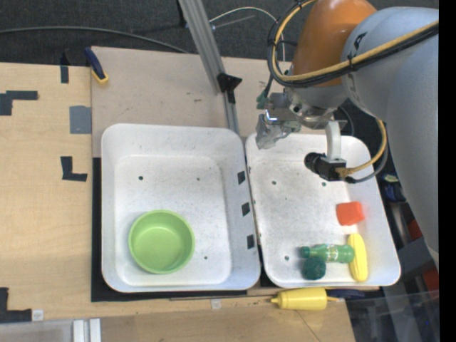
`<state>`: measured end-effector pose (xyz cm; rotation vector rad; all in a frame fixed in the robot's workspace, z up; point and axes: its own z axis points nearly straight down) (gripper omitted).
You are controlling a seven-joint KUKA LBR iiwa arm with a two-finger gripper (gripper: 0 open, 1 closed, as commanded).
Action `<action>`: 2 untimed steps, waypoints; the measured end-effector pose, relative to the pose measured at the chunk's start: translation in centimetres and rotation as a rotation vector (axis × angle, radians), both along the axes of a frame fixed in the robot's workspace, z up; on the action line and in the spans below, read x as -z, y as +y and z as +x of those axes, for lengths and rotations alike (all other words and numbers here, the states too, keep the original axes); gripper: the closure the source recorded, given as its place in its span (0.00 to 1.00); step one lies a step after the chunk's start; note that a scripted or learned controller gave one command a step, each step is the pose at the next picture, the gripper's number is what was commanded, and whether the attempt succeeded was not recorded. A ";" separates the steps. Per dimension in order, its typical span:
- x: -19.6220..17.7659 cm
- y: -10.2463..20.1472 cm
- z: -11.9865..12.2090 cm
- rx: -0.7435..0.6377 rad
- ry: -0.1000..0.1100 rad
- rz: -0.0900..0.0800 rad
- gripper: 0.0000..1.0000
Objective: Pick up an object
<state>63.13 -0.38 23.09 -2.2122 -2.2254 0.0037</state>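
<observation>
My gripper point(268, 132) hangs over the far left corner of the right bin point(285, 212), below the orange-banded wrist. Nothing shows in it. Toward that bin's near right lie an orange block point(349, 213), a yellow banana-shaped piece point(358, 256), a light green bottle point(328, 253) lying on its side and a dark green lump point(312, 268) touching the bottle. All of these are well apart from the gripper, toward the near side. A lime green bowl point(162, 241) stands upright in the near left of the left bin point(178, 155).
A slanted metal pole point(206, 41) comes down to the far edge between the bins. A yellow object point(303, 299) lies on the bench just outside the right bin's near edge. A black cable fitting point(324, 165) hangs from the arm over the right bin.
</observation>
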 end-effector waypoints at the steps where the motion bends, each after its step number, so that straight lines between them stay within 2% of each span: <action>1: -0.3 4.5 -2.2 0.000 -0.001 0.001 1.00; 2: 1.1 9.7 -3.2 -0.001 0.000 0.000 1.00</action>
